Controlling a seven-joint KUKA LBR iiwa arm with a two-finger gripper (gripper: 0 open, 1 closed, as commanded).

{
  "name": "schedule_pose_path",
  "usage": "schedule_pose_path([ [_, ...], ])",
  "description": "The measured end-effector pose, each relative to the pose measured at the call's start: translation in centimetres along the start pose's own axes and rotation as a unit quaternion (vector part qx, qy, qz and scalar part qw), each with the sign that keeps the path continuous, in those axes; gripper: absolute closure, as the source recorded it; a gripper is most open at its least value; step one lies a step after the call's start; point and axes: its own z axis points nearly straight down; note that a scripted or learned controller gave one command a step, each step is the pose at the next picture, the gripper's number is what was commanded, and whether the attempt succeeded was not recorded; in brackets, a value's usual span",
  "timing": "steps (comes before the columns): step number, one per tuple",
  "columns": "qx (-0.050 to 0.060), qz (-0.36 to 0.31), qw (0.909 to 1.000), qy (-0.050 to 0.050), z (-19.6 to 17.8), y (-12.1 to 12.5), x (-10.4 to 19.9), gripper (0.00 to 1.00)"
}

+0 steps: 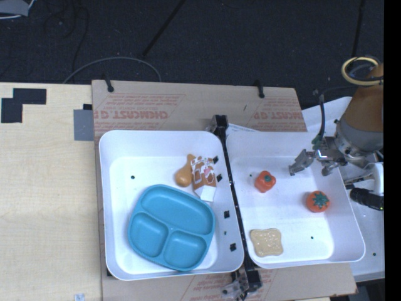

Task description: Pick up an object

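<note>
Beside the gripper [315, 162], round tomato [317, 201] sits stem-up.

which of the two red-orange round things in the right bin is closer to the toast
The one by the bin's right wall; the other sits further up, toward the divider.

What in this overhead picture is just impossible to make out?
- End effector, camera view: small and blurred, so its grip is unreadable.
- Brown and white item beside the blue tray: too blurred to identify.
- Arm's upper part: cut off by the right edge.
</note>
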Motion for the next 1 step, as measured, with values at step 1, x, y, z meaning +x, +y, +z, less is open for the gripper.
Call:
schedule_pose_path([
  [1, 0.000, 0.000, 1.0000, 0.000, 5.27, -1.07, 0.12, 0.00],
])
